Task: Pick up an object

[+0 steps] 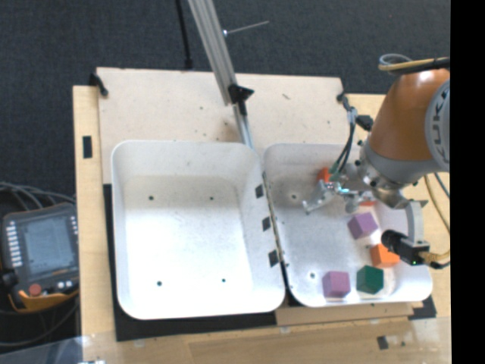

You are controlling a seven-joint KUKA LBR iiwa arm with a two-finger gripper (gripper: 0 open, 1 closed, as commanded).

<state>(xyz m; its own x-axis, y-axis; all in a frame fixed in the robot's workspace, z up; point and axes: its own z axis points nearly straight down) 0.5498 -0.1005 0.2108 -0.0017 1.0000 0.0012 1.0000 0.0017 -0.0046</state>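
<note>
Nearest me, along the right bin's (299, 294) front wall, I see a purple block (336, 283) and a green block (370, 279). Just beyond lie an orange block (383, 255) and a second purple cube (363, 225), all resting loose. Farther in, my hand (312, 202) hovers low over bare floor; I cannot tell its state, though nothing appears gripped. The pick remains undone.
</note>
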